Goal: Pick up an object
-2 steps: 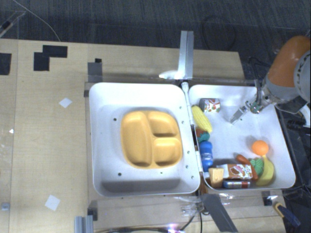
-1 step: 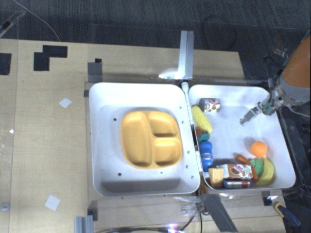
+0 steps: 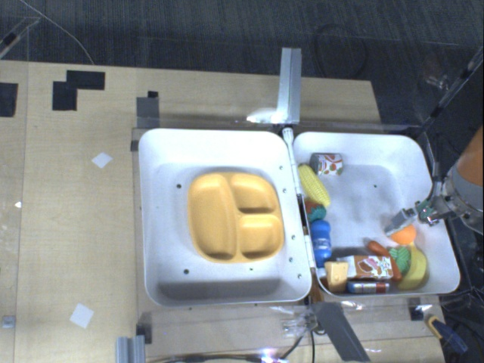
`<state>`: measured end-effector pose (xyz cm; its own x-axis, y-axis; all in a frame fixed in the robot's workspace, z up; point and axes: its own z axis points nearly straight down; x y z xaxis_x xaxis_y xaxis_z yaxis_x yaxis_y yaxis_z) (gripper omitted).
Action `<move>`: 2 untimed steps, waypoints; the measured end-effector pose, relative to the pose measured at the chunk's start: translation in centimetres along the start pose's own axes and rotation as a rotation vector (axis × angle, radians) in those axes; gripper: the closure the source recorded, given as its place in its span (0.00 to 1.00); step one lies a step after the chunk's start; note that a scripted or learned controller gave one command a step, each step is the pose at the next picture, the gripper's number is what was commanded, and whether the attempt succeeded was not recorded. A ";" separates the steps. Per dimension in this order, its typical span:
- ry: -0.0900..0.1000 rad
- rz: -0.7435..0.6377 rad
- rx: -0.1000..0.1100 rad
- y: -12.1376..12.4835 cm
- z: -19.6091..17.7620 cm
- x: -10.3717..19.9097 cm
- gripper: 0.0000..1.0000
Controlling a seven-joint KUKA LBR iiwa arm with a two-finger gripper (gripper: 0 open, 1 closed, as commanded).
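One yellow tray (image 3: 232,216) — two bins (image 3: 162,165)

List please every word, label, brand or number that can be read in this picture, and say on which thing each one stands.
None can be read.
Small can in the right bin: printed label, too blurred to read.
Flat packet at that bin's near edge: red and white print, too small to read.
Blue bottle: no legible text.
Yellow tray in the left bin: no marking visible.
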<state>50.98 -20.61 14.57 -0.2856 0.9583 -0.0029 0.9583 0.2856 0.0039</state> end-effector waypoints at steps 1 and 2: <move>0.001 0.278 0.002 -0.1 1.6 0.1 0.00; -0.003 0.176 -0.005 3.8 5.7 -1.1 0.00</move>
<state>54.91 -20.59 8.86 -0.1129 0.9936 -0.0046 0.9935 0.1130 0.0097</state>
